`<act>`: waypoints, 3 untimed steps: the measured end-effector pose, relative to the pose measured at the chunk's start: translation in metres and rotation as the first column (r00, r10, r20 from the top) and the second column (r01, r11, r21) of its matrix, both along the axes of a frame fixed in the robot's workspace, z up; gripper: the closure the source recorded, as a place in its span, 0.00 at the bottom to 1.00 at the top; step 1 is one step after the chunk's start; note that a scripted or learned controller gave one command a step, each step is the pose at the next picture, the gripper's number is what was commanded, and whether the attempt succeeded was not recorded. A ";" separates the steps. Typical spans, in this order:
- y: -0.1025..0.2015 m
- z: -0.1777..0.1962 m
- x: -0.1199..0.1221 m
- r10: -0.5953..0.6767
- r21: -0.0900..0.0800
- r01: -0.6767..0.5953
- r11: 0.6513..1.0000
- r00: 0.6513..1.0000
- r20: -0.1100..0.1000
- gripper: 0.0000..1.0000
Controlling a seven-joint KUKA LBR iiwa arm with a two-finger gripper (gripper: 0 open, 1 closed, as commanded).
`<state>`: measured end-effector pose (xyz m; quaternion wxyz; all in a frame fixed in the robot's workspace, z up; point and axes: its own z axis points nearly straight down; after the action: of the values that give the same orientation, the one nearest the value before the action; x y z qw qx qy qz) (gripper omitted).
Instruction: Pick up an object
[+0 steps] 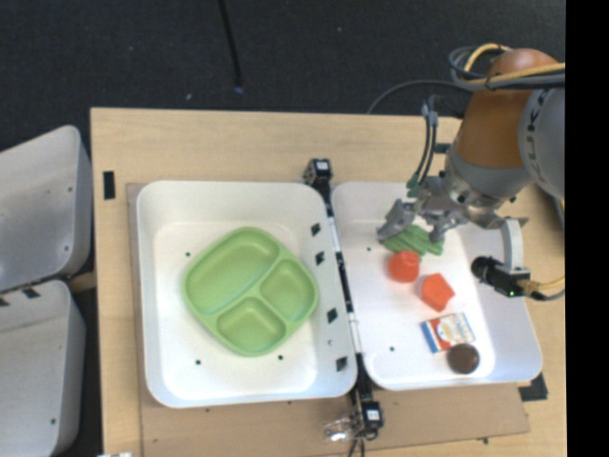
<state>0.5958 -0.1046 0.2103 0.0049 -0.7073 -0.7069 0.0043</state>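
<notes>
My gripper (pixel 420 223) hangs over the back of the right bin (pixel 504 350), its two grey fingers (pixel 394 226) spread open. Just under and in front of it lies a flat green object (pixel 417 245), partly hidden by the fingers; I cannot tell if they touch it. In front of that stand a red cylinder (pixel 403 266) and an orange cube (pixel 437 291). Nearer the front lie a small red, white and blue packet (pixel 447 330) and a brown round piece (pixel 463 358).
The left bin (pixel 162 350) holds a green divided plate (pixel 250 289). A divider with black clips (pixel 335 274) runs between the bins. A black fitting with a cable (pixel 502 276) sits at the right bin's right rim. The arm's orange band (pixel 495 112) looms above the back right.
</notes>
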 end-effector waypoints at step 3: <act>-0.010 -0.104 0.000 -0.003 -0.002 0.003 1.000 1.000 0.011 0.00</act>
<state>0.5961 -0.1147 0.1060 0.0001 -0.7082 -0.7060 0.0010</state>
